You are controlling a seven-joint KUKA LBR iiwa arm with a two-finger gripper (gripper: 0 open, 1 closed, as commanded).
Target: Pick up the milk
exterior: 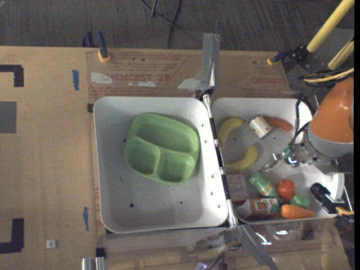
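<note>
White with an orange-brown label, the milk is found lying on its side against the front wall of the right bin, near that bin's front-left corner, its long axis running roughly along the front edge. It's hemmed in pretty tight: a green bottle-like item sits just behind it, a red tomato-ish thing and a carrot are parked just to its right, and a yellow banana is set further back. From the gripper, which is poised over the middle of the same bin, the milk lies toward the front and a bit left. The arm is reached in over the bin's right edge, wrist pointed down. Whether the claw is released or clenched can't be told from here.
</note>
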